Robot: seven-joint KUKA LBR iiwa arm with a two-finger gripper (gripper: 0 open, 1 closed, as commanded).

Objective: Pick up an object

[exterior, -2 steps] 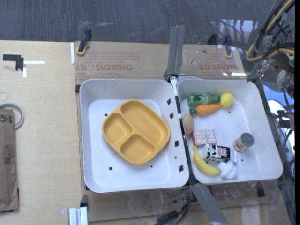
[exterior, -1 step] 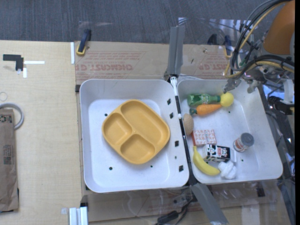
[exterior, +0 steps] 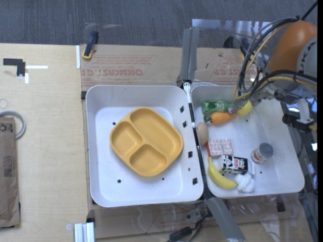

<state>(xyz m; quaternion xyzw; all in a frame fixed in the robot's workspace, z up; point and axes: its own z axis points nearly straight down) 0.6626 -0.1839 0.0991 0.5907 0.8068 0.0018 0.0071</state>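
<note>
A robot arm (exterior: 295,44) is reaching in from the right over the far corner of the right bin (exterior: 282,185), its gripper (exterior: 241,105) hanging by a yellow ball (exterior: 245,108), a carrot (exterior: 222,117) and a green packet (exterior: 216,106). How the tool is set cannot be told from above. A banana (exterior: 220,175), a small carton (exterior: 235,164) and a can (exterior: 260,153) are lying loose in the same bin as likely targets, while a yellow divided plate (exterior: 146,141) is sitting alone in the left bin (exterior: 101,180).
</note>
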